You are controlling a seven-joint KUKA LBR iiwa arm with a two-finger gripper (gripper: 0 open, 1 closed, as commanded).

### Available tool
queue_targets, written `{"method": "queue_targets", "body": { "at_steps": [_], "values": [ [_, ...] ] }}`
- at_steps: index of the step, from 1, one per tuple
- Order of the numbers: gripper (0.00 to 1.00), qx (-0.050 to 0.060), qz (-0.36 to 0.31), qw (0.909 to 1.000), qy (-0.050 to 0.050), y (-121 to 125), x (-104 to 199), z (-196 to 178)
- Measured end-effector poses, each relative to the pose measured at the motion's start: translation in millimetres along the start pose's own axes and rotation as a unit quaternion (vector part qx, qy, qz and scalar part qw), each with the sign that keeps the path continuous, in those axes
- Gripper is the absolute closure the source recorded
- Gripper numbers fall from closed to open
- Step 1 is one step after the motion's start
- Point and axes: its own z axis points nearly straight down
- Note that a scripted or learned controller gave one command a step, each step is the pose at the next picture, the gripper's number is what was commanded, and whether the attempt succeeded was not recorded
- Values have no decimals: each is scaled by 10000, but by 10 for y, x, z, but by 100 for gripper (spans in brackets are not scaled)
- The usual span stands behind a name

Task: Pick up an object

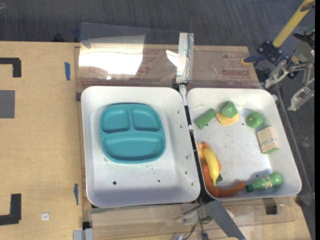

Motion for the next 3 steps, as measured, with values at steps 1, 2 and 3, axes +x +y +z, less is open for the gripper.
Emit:
{"method": "queue_targets", "body": {
  "at_steps": [1, 2, 3],
  "values": [
    [0, -131, -337, 9993, 89, 497, -203, 1420],
    [0, -48, -692, 9976, 26, 969, -612, 1984],
    [100, -26, -691, 9976, -28, 967, -652, 1849]
  ]
}}
